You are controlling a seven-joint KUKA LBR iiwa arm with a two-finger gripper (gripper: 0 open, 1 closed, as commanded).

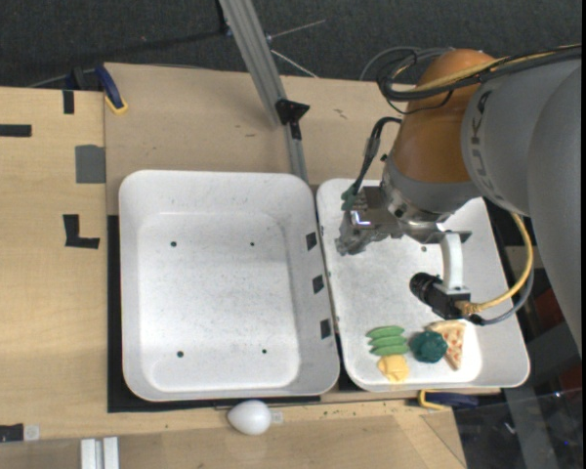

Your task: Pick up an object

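Presently the arm [439, 154] reaches in from the right and hangs over the far half of the right bin [376, 296], its tool [355, 233] pointing down near that bin's left wall, close to the left bin [215, 272]. At this slant the tool is a blur of grey metal, and I cannot tell whether it is open or closed. The things to pick lie well apart from it, bunched at the near end of the right bin: a green toy [386, 338] with a yellow toy [394, 366] touching its near side, a teal lump [430, 348] just beside them on the right, and an orange wedge [453, 343], perhaps a pizza slice, touching the lump. A white egg [249, 417] rests on the surface [195, 115] outside the bins, just beside the left bin's near rim. A grey bar [259, 52] slants from the top of the view down to the far edge where the two bins meet.
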